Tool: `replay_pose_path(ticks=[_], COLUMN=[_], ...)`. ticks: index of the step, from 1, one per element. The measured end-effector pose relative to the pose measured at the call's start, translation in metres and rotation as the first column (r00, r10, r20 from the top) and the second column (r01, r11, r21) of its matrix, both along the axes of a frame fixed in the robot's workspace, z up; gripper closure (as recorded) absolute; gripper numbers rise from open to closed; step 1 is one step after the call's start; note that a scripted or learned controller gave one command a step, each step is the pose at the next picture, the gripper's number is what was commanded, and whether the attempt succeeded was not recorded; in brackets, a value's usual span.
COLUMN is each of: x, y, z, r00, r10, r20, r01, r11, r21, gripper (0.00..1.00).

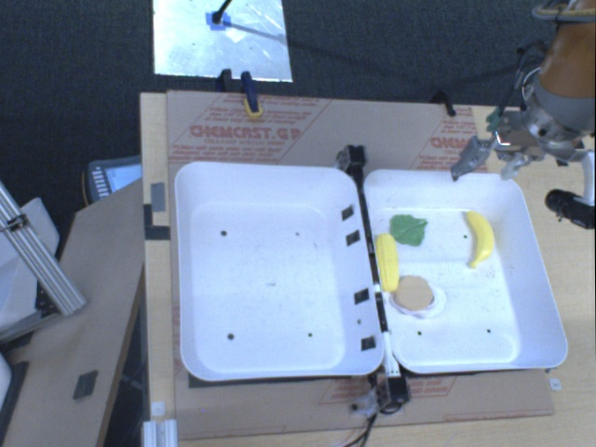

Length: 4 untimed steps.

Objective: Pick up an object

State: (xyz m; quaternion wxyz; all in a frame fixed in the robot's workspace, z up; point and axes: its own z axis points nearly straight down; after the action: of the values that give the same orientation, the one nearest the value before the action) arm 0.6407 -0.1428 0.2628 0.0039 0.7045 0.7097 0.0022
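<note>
While the grey arm with its orange band reaches in from the right, its end effector hangs above the far rim of the right bin, with two fingers spread apart and nothing between them. One finger points down toward the bin's far left corner; the other sits just beside it, nearer the wrist.

Taking the right bin as the landmark, four things lie inside it. A banana rests curved near its far right part, well apart from the end effector's tips and below them in the view. A green leaf-shaped piece lies toward the bin's far middle, left of the banana. A yellow oblong object, perhaps a corn cob though the view is too coarse to be sure, lies along the bin's left wall, just beside the leaf piece. A round tan item, like a cookie or bun on a pale disc, sits nearer the front, touching or almost touching the oblong object's lower end.

The left bin adjoins the right bin's left wall, the two joined by black clips along the seam. Both stand on a brown cardboard sheet with red lettering that covers the worktop. Beyond the right bin, far to its left, a shiny square sheet lies on the dark floor.
</note>
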Motion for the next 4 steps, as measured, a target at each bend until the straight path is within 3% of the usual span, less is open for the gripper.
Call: replay_pose_path(ticks=[1, 2, 3, 4], x=[0.030, -0.045, -0.032, -0.088], y=[0.070, 0.045, 0.137, 0.086], z=[-0.010, -0.051, -0.080, -0.079], r00=[1.000, 1.000, 1.000, 1.000], r10=[0.004, -0.009, 0.005, -0.011], r20=[-0.004, -0.016, -0.009, -0.011], r01=[-0.004, 0.009, -0.005, 0.011], r11=[1.000, 1.000, 1.000, 1.000], r21=[0.004, 0.003, 0.006, 0.002], gripper=[0.00, 0.00, 0.00, 0.00])
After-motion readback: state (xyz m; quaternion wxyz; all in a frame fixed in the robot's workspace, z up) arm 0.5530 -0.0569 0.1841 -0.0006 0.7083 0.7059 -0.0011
